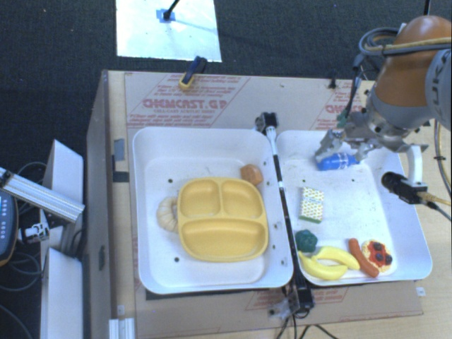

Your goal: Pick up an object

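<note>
While low — hand [343,149] over blue bottle [336,162]

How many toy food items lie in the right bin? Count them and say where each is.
6: blue bottle at the gripper; sponge-like block mid-bin; broccoli, banana, sausage, pizza slice along the near edge.

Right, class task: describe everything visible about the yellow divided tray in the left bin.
The yellow divided tray looks like moulded plastic with rounded corners and a raised rim. It has three compartments: two small ones at the far side and one long one at the near side. It lies flat, right way up, in the middle of the left bin. A pale ridged object pokes out from beneath its left edge, and a small brown object sits at its far right corner.
</note>
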You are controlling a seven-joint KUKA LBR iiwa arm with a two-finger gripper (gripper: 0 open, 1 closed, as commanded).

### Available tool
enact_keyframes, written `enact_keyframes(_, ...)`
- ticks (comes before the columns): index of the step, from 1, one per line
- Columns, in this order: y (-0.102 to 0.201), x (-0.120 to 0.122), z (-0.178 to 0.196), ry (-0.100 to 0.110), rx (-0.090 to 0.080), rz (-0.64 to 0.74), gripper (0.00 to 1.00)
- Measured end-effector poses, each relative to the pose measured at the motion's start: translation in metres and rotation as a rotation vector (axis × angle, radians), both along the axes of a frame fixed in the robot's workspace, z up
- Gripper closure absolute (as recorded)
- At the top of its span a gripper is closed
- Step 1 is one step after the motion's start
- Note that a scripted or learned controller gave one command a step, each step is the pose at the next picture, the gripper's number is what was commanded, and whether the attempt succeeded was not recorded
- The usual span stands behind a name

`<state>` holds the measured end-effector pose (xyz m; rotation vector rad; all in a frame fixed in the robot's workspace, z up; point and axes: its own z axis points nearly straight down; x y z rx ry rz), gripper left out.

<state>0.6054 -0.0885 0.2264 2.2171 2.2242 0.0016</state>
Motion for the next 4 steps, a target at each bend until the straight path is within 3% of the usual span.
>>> enact_keyframes(1,0.003,0.043,-0.088,0.002,0.0,0.001,0.0)
enact_keyframes(2,-0.026,0.067,-0.123,-0.024,-0.005,0.002,0.0)
enact_keyframes(3,-0.034,0.064,-0.14,-0.004,-0.001,-0.001,0.0)
enact_keyframes(4,-0.05,0.064,-0.141,-0.003,-0.001,-0.002,0.0)
